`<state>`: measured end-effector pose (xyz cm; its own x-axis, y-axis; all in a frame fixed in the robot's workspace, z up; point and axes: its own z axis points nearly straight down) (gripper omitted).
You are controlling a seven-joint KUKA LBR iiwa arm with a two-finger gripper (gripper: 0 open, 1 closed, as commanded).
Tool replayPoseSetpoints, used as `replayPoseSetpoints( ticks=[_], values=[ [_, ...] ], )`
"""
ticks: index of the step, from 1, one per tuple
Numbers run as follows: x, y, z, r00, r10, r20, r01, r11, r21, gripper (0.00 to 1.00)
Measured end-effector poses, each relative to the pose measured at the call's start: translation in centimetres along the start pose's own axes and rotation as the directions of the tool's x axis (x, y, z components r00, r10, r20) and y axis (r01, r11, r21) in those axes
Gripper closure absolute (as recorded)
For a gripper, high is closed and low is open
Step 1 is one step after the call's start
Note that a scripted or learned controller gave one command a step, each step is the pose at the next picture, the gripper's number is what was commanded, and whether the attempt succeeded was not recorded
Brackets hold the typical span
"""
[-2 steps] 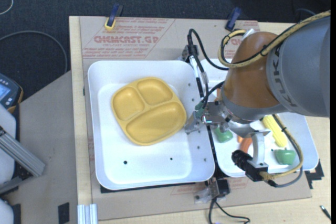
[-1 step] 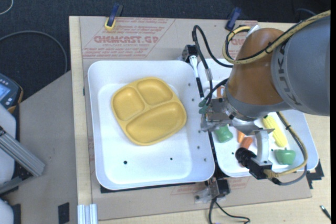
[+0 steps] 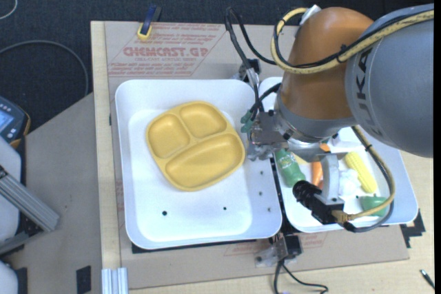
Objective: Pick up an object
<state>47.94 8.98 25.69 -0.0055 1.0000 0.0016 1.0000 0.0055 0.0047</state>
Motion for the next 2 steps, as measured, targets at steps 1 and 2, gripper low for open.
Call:
replayPoseSetpoints(
  ticks=[1,2],
  values=[
    [9.8,7.4,-5.7,1.0,-0.004,-0.003,0.004,1.0,-0.008,1.0],
    [12.6,-0.3,-8.0,1.0,-0.002,-0.001,0.002,1.0,0.009,1.0]
  ],
)
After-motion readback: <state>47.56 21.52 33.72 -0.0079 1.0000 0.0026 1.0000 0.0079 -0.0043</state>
